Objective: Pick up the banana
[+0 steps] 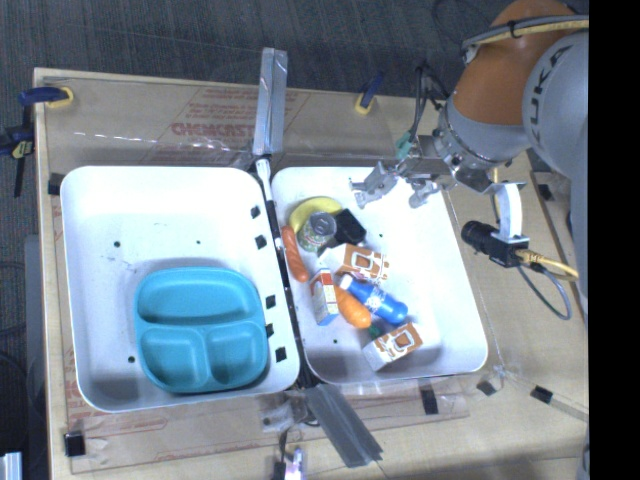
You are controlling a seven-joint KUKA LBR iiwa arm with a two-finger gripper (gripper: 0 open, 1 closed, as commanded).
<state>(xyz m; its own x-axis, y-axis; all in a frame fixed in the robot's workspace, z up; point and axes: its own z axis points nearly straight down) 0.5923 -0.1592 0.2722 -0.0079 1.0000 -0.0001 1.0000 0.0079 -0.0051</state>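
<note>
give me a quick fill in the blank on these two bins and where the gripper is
1. The blue divided tray lies in the ______ bin as the camera sees it.
2. The gripper hangs over the ______ bin, near its far edge.
3. The tray has ______ compartments.
4. The banana lies partly under a metal ______.

Missing words: left; right; three; can
</note>
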